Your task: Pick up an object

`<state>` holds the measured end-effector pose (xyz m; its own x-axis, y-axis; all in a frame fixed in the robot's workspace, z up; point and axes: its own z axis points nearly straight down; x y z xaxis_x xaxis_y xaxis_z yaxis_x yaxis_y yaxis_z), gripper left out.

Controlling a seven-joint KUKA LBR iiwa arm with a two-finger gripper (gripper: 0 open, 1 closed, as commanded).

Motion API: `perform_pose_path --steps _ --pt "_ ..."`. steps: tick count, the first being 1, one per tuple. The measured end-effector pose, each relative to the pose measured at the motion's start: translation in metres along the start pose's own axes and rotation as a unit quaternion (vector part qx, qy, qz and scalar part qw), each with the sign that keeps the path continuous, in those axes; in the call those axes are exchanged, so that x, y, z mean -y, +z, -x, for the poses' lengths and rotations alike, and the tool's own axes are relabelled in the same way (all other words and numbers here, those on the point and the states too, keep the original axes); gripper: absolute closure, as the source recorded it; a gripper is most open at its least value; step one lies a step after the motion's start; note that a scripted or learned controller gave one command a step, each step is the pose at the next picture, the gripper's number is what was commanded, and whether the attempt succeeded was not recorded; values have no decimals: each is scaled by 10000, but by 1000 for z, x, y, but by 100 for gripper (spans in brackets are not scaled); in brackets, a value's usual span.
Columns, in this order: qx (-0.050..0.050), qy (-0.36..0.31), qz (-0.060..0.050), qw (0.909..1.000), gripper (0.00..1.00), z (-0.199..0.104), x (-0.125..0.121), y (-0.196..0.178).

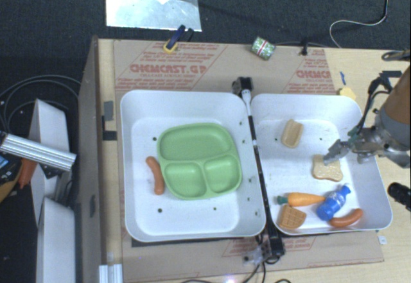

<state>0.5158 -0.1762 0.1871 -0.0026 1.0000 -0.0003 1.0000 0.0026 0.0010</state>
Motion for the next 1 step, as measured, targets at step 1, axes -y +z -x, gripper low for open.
perform_pose_path --steps 1 --pt "9 3 33 10000 0 2 0 100"
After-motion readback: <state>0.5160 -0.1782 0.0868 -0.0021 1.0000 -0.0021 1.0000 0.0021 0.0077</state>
